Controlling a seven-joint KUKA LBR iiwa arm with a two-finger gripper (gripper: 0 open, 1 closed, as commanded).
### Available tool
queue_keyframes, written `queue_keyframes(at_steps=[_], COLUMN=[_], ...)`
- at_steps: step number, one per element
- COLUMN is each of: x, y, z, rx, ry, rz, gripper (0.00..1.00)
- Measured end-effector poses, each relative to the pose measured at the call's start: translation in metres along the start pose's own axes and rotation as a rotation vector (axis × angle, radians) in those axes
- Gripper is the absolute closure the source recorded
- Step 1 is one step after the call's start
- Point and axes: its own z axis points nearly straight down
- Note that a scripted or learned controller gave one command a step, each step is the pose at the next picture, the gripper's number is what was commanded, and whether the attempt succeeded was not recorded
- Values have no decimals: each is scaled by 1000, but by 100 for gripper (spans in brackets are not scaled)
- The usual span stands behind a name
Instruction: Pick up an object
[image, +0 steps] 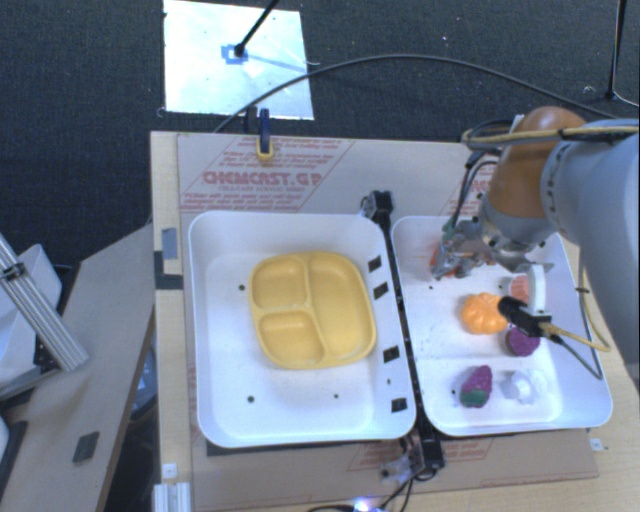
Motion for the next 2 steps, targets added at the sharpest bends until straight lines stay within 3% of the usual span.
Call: queue_keyframes(at_steps=[2], x=[-14], y=[-8], z=[-115], rx=[-6], ry=[-2], rz=[1], gripper=[100])
